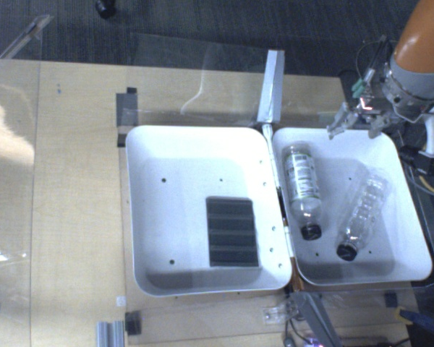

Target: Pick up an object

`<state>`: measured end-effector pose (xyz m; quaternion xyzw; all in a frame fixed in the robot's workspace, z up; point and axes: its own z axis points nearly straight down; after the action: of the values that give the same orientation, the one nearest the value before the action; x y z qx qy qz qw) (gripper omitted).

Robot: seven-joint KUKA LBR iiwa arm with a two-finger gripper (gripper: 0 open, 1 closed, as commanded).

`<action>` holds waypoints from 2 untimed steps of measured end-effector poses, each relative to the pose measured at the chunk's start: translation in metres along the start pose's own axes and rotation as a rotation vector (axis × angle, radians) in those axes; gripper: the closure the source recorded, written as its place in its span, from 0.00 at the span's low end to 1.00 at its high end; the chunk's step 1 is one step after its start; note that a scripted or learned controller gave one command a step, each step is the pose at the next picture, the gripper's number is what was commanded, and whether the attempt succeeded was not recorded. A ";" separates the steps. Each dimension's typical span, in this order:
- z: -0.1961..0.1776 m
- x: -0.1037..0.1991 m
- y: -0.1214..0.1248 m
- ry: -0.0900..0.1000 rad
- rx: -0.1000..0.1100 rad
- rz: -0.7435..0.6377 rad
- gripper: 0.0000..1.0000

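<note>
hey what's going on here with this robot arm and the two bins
A KUKA arm is set to pick up an object. Its gripper hovers over the far edge of the right bin, with nothing visible between its fingers. Two clear plastic bottles lie in that bin: a labelled bottle on its left side and a crinkled bottle beside it, both with dark caps pointing toward the near edge. The left bin holds a dark ribbed block. Nothing has been lifted.
</note>
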<state>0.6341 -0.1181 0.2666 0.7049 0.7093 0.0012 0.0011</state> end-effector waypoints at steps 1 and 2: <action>0.171 0.031 0.034 -0.001 -0.003 0.027 0.00; 0.178 -0.035 -0.036 -0.002 -0.006 -0.075 0.00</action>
<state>0.5992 -0.1534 0.0888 0.6779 0.7351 0.0028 0.0041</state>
